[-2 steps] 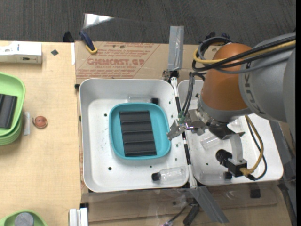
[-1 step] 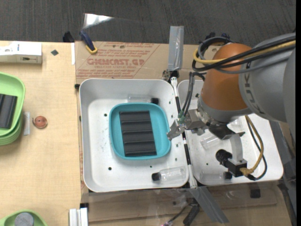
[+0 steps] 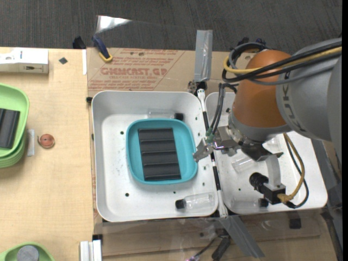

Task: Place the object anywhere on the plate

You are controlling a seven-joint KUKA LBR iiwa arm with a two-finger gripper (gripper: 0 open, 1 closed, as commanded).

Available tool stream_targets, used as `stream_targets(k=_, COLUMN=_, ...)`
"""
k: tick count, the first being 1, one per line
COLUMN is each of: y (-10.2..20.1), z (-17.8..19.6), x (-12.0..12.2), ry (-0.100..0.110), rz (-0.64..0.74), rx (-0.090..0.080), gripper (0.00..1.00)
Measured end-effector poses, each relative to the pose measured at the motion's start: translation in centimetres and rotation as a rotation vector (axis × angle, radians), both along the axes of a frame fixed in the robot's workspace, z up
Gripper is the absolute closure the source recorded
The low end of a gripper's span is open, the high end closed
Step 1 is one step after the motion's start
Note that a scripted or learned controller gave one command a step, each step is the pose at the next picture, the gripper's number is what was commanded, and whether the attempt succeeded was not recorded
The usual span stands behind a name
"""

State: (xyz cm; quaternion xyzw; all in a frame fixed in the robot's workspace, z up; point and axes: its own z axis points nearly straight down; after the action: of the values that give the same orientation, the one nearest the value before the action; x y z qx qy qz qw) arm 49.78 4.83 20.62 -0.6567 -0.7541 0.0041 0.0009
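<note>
A teal square plate point(image 3: 134, 145) lies in the left white bin point(image 3: 109, 162). On it rests a black ridged slab point(image 3: 159, 153) that covers most of the plate's middle. A clear small vial with a black cap point(image 3: 193, 202) lies on the bin floor, in front of the plate near the bin's front right corner. Another small clear piece with a black end point(image 3: 169, 115) lies just behind the plate. My gripper point(image 3: 208, 147) hangs at the divider between the two bins, close to the plate's right edge. The orange wrist band point(image 3: 261, 94) hides most of it.
The arm's bulk and cables hang over the right bin point(image 3: 310, 194). A cardboard sheet point(image 3: 136, 69) lies behind the bins. At the bench's left edge sits a green tray point(image 3: 13, 126) holding a dark item, with a small round orange piece point(image 3: 47, 141) beside it.
</note>
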Motion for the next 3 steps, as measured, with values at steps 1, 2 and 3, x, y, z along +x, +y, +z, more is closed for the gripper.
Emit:
stream_targets(k=1, y=0.00, z=0.00, x=0.00, ry=0.000, rz=0.000, rx=0.000, gripper=0.00)
stream_targets(k=2, y=0.00, z=0.00, x=0.00, ry=0.000, rz=0.000, rx=0.000, gripper=0.00)
stream_targets(k=3, y=0.00, z=0.00, x=0.00, ry=0.000, rz=0.000, rx=0.000, gripper=0.00)
